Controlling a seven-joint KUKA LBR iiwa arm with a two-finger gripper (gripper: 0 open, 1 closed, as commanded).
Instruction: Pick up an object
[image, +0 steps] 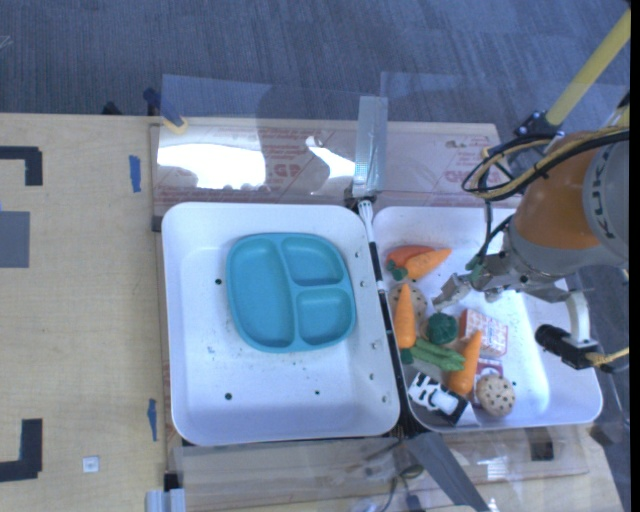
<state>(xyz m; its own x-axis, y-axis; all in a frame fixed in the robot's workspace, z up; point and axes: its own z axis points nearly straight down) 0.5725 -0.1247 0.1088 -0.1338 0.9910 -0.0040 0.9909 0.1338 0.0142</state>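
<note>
Though lengthwise upright, carrot (404, 316) tip down

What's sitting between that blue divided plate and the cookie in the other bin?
From the blue plate toward the cookie in the camera view: bare bin floor, the two bins' rims, then a black-and-white toy and a carrot.

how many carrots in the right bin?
3. One orange toy carrot lies at the far end of the right white bin, one along its left wall, one near the speckled cookie. More may be hidden under the arm.
</note>
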